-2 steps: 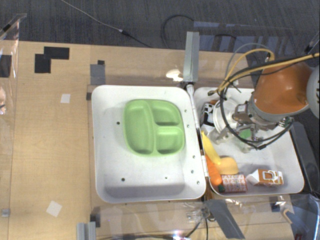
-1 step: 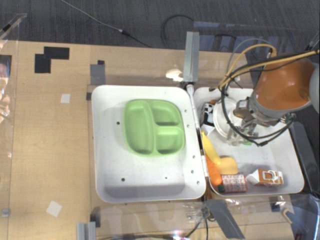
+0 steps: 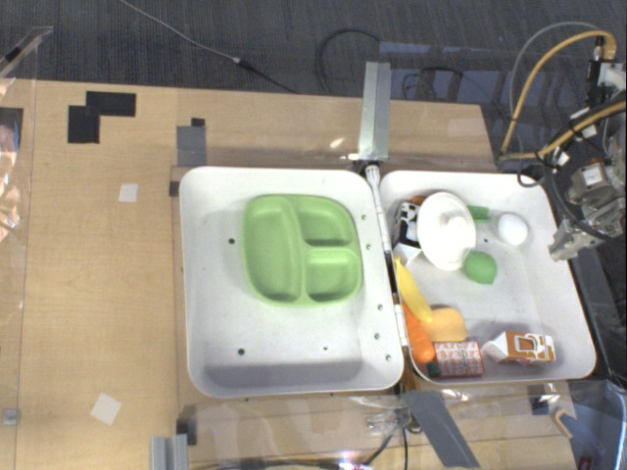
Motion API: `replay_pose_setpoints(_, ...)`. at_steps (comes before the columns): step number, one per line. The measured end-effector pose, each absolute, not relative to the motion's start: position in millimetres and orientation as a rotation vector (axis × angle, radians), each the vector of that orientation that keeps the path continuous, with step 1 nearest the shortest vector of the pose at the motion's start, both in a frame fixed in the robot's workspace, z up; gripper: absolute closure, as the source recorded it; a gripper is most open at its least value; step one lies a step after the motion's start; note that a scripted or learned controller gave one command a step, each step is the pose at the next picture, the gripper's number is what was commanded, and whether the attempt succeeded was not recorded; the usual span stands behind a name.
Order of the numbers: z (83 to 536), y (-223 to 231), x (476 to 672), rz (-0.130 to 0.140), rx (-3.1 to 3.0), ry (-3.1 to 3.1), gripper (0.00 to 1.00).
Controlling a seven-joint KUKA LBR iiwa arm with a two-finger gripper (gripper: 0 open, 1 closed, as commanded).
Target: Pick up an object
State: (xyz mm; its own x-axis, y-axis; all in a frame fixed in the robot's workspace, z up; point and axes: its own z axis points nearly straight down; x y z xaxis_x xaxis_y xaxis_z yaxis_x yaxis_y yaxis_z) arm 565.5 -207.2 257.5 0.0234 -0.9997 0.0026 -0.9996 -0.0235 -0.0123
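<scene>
My gripper (image 3: 571,239) hangs at the right edge of the view, over the right rim of the right bin (image 3: 568,292), with nothing seen in it. Inside that bin lie a white cup (image 3: 446,229), a green ball (image 3: 480,267), a white ball (image 3: 511,229), a yellow banana (image 3: 415,297), an orange carrot (image 3: 419,342), a yellow block (image 3: 449,322), a red-brown snack bar (image 3: 458,358) and an orange-and-white carton (image 3: 525,348). A black-and-white item (image 3: 406,221) is partly hidden behind the cup. The white ball is the object closest to the gripper.
The left bin (image 3: 211,292) holds a green divided plate (image 3: 299,249). A metal divider post (image 3: 372,116) stands behind the seam between the bins. Yellow and black cables (image 3: 549,86) loop above the arm at the upper right. Bare wooden bench (image 3: 88,292) spreads to the left.
</scene>
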Motion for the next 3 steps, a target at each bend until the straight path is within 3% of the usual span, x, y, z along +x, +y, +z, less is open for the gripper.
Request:
replay_pose_setpoints(1,127.3,-192.9,553.3,0.005,-2.781,1.453,1.0)
replay_pose_setpoints(2,129.5,-193.8,554.6,-0.003,-2.78,1.455,0.0)
replay_pose_setpoints(3,88.7,-175.6,583.9,-0.013,-2.772,1.468,0.0)
